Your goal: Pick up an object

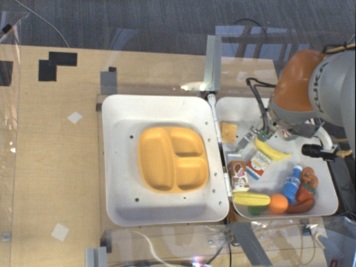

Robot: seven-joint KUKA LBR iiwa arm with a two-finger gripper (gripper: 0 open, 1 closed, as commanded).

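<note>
My gripper (251, 137) reaches down into the right bin (331, 203) from the right, under the orange wrist band. Its tip is just above and left of a yellow banana (271, 151), close to a tan cracker square (228, 131). Below it lie a small white carton (257, 165) and a brown-red packet (238, 174). Along the bin's front are a corn cob (251, 198), an orange (278, 203), a blue bottle (292, 183) and red toy food (307, 186). Nothing visibly hangs from the gripper.
The left bin (119, 149) holds a yellow divided plate (172, 159). A metal divider post (213, 63) stands at the back between the bins. A black cable (256, 93) loops by the wrist.
</note>
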